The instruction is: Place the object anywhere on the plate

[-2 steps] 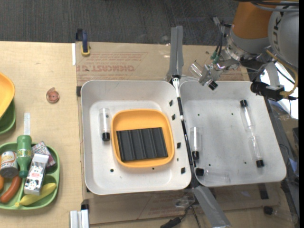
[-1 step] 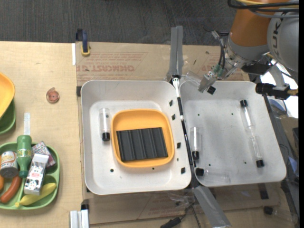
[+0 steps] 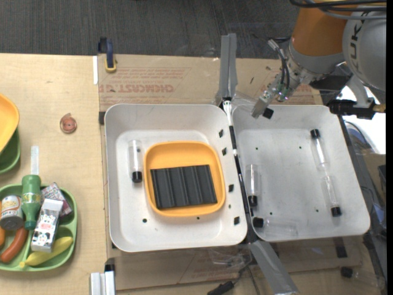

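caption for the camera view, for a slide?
Black ridged block on orange plate in left bin; gripper above right bin's rear edge.

The cardboard sheet [image 3: 161, 82] lying on the worktop behind the bins carries red printed lettering, seen upside down, whose large word appears to read "CHEMCYL"; the smaller lines beside it are too fine to read. On the arm's grey casing [image 3: 370, 32] at the upper right, the dark letters "KU" show at the frame's edge.

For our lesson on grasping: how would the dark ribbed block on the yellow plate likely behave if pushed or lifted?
The block lies flat and wide, so it probably slides rather than rolls or tips. Its straight ribs suggest it is stiff. The plate has a raised rim that would likely stop it.
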`<state>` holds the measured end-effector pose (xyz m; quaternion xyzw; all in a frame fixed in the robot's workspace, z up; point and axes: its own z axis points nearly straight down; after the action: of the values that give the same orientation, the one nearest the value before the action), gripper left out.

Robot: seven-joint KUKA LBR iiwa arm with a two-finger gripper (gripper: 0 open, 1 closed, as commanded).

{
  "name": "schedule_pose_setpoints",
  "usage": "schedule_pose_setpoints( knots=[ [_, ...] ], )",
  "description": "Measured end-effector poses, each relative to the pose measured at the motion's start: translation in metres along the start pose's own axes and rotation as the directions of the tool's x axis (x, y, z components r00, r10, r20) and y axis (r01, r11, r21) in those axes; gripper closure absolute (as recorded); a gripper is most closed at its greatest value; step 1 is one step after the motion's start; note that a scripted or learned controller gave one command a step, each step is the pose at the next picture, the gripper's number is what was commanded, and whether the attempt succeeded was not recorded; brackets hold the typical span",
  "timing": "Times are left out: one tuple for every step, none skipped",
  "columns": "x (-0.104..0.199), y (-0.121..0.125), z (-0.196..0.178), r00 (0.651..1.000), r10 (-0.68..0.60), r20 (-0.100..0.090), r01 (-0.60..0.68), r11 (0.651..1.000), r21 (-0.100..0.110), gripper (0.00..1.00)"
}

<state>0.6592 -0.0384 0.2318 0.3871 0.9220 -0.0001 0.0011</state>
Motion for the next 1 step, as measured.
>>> schedule_pose_setpoints(
  knots=[
    [-0.0004, -0.0145, -0.0430, 0.976, -0.220, 0.002, 0.220, 0.976, -0.002, 1.00]
  ],
)
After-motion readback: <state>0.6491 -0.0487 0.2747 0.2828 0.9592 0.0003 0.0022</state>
